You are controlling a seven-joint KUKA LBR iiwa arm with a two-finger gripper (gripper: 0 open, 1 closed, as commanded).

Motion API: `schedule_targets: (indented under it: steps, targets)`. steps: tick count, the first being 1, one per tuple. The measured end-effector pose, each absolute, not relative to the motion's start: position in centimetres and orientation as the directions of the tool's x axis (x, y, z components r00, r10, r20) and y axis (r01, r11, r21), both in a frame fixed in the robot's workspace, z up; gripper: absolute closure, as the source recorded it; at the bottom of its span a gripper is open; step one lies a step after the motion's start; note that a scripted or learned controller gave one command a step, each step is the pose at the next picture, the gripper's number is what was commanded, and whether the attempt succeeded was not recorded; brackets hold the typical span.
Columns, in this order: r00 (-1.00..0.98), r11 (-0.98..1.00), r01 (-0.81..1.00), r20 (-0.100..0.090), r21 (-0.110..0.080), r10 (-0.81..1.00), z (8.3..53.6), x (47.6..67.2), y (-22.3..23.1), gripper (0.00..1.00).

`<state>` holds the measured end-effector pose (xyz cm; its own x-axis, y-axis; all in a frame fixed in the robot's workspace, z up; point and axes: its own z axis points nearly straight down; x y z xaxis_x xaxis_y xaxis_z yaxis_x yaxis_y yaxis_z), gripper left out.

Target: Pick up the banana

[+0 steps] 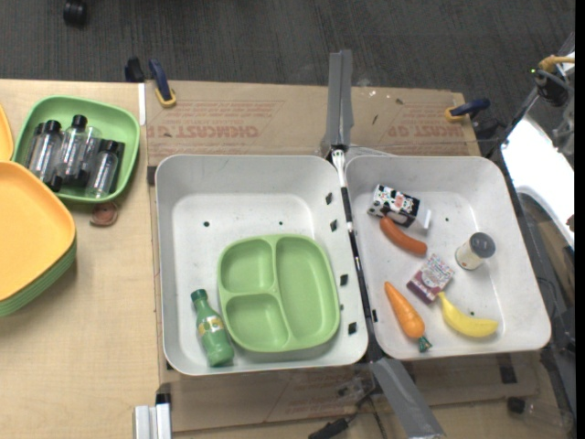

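The banana [468,321] lies in the right bin [512,208] at about five o'clock, just beside a purple packet [430,278] and near a carrot [404,311]. A sausage [403,237] and a small carton [396,204] sit toward eleven o'clock. The left bin [183,208] holds a green divided tray [277,293] and a green bottle [210,329].

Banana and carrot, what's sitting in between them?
In the camera view, a small purple packet sits just above the gap between the banana and the carrot. Lower down, it's just bare white bin floor.
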<state>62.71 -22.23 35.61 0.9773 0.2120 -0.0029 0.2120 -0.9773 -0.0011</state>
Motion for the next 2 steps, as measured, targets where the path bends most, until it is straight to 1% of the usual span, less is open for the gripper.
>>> schedule_targets:
  steps: [1, 2]
  targets:
    - [0.979, -0.979, 0.203, -0.003, -0.001, 0.203, 39.2, 64.5, -22.2, 1.0]
    - [0.979, -0.979, 0.204, -0.003, -0.001, 0.204, 42.3, 65.3, -22.1, 1.0]
